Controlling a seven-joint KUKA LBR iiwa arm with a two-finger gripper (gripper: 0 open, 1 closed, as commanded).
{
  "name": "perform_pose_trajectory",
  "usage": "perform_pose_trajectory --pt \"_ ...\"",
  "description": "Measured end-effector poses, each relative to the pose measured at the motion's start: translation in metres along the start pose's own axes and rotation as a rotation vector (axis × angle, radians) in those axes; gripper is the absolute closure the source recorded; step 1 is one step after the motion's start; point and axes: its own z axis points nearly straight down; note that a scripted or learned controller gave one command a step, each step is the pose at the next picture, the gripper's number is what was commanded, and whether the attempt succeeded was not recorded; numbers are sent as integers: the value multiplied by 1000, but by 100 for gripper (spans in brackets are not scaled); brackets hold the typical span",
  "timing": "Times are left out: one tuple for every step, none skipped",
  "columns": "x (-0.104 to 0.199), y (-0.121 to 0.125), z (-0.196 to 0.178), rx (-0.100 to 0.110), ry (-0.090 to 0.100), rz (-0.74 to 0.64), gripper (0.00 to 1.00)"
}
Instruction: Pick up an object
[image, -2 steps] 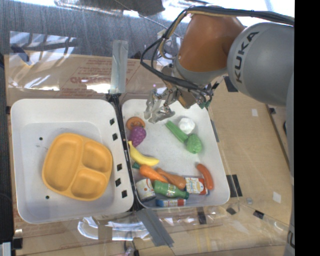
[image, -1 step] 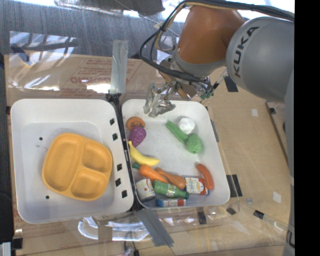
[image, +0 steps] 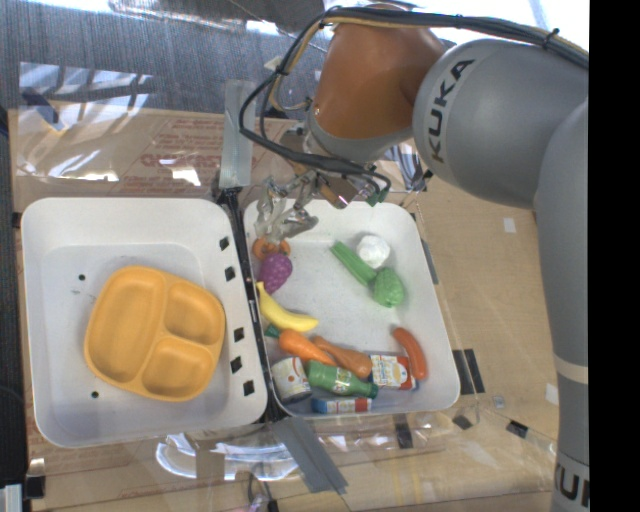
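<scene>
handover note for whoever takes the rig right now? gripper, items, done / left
Gripper: low over the far left corner of the right bin; nothing visibly between its fingers, open or shut unclear.
Items, all lying in the right bin: purple grapes just below the gripper, banana, carrot, green bottle, red sausage, white ball.
Left bin: holds the yellow divided plate.
Done: arm positioned over the bin.
Left: grasp an object and lift it; no pick confirmed yet.

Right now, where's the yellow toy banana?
The yellow toy banana lies in the right white bin, along its left wall, just below the purple toy grape bunch and above the orange toy carrot.
</scene>
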Motion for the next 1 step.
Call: perform_pose_trajectory --pt "34 -43 -38 4 -2 -205 100"
